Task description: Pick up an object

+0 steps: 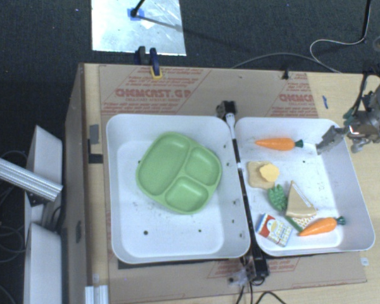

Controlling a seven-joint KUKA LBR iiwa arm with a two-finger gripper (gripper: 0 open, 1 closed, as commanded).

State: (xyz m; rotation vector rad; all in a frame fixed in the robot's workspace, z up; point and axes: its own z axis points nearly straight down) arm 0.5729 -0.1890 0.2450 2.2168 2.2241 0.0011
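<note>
The right bin (361, 214) holds several toy foods: an orange carrot (277, 144) near its far side, a tan and yellow slice (263, 173), a green leafy piece (277, 197), a sandwich wedge (299, 202), a second carrot (318, 227) and a small printed carton (274, 228). My gripper (343, 142) hovers over the bin's far right corner, to the right of the first carrot. Its fingers are spread open with nothing between them.
A green divided plate (178, 171) lies in the left bin (123, 233). A ridge (239, 182) separates the two bins. The bins rest on a cardboard sheet (177, 87); a cable (329, 43) runs behind the bench.
</note>
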